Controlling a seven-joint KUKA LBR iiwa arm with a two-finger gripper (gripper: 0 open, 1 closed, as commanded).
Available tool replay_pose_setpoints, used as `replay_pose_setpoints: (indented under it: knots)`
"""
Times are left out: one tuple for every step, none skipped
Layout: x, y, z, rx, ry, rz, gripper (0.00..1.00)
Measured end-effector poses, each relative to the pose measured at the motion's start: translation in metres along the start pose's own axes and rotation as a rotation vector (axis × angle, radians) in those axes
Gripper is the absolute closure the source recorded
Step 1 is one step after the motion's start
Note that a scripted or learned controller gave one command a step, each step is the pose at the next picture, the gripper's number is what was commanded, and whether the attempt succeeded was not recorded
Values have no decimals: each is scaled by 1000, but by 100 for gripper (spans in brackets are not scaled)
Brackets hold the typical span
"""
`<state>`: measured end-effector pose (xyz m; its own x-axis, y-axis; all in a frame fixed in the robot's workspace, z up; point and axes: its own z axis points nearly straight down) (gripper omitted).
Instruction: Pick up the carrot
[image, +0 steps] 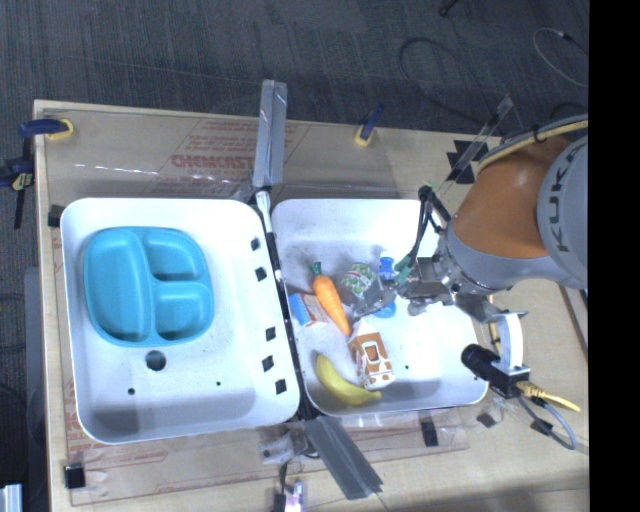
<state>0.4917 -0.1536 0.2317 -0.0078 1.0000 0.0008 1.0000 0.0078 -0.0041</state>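
The carrot (330, 303) lies in the right bin (440, 380), near its left wall, slanted, with the green top pointing up and away from the camera. It is crowded: a small carton (371, 360) and a banana (344, 382) lie just below it, and a crumpled clear wrapper (362, 283) is just beside it on the right. The jaws (388, 296) hang low over this wrapper, close to the carrot but not around it — nothing orange shows between them. How wide the jaws stand, I cannot tell; they are small and mixed with the wrapper. The arm (510, 215) reaches in from the right side of the tabletop. I judge the approach is not finished, because the jaws must go more to the left. The left bin (170, 410) holds a blue divided tray (148, 283), apart from the work.
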Motion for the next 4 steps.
replay_pose_setpoints:
  knots:
    - [38, 53, 100, 0, -1, -225, 0]
    - [23, 80, 139, -5, -4, -278, 0]
    - [-58, 43, 112, -4, -3, -353, 0]
    - [-33, 92, 133, -10, -6, -354, 0]
